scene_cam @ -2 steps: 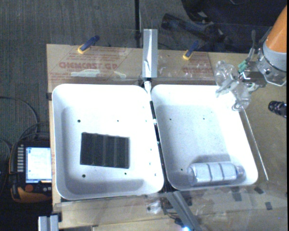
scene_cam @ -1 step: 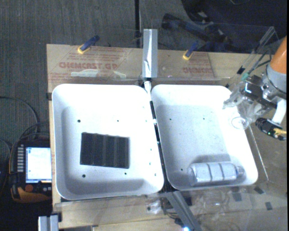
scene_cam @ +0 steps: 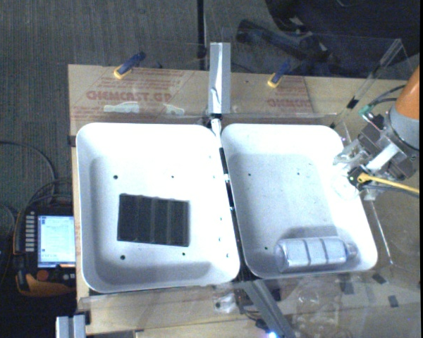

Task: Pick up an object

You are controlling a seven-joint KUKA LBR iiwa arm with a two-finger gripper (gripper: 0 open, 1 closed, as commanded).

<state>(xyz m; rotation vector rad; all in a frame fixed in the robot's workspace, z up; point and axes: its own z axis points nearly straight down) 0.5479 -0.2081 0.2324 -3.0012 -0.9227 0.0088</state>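
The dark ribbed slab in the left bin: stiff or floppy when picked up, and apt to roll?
The dark ribbed slab lies flat with straight edges, so probably stiff. Its broad, low shape makes rolling unlikely; edges flush on the left bin floor may be hard to grip.

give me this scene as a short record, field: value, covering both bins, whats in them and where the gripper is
left bin: holds a dark ridged rectangular block, lying flat near its middle
right bin: holds a grey ridged block by its near wall
gripper: at the right bin's right rim, apart from both blocks
held object: none seen
task status: no pickup yet
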